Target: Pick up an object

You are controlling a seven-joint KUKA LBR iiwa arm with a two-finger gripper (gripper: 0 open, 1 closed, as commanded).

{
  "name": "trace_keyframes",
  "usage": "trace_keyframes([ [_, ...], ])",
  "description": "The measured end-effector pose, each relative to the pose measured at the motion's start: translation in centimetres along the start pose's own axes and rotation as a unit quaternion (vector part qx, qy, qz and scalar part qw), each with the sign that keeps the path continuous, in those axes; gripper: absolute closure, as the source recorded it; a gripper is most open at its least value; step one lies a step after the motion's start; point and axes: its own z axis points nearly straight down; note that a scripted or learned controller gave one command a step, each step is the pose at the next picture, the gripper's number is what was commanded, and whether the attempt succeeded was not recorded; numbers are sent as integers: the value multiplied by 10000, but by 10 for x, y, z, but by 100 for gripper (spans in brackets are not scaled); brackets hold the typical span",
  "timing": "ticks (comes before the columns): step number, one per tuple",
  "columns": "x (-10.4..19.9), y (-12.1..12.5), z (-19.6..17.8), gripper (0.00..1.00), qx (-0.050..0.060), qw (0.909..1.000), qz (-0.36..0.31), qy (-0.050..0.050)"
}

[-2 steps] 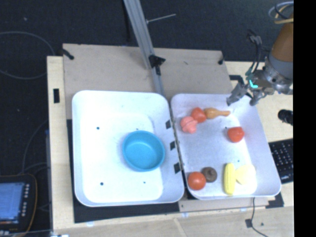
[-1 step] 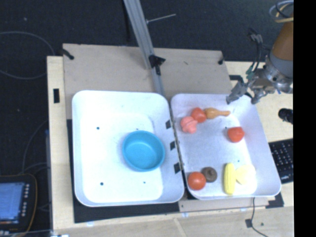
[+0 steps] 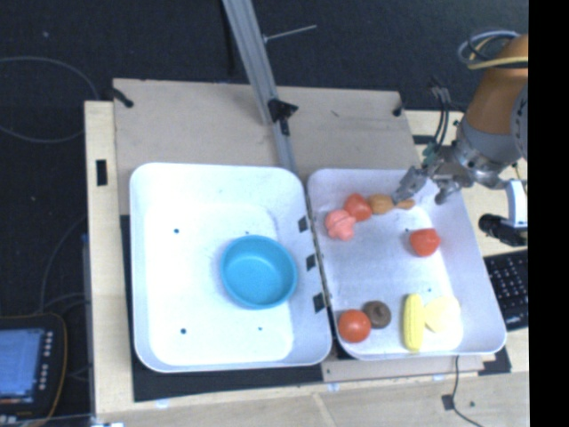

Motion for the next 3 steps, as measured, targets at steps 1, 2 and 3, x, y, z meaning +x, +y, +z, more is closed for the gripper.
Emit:
trace_keyframes([
  [1,-3,3,60,0,105,9999,-13,50],
  [2,-4,3,70,0,4,10000,-11,7],
  [3,-4,3,58,100,51,10000,-33,26],
])
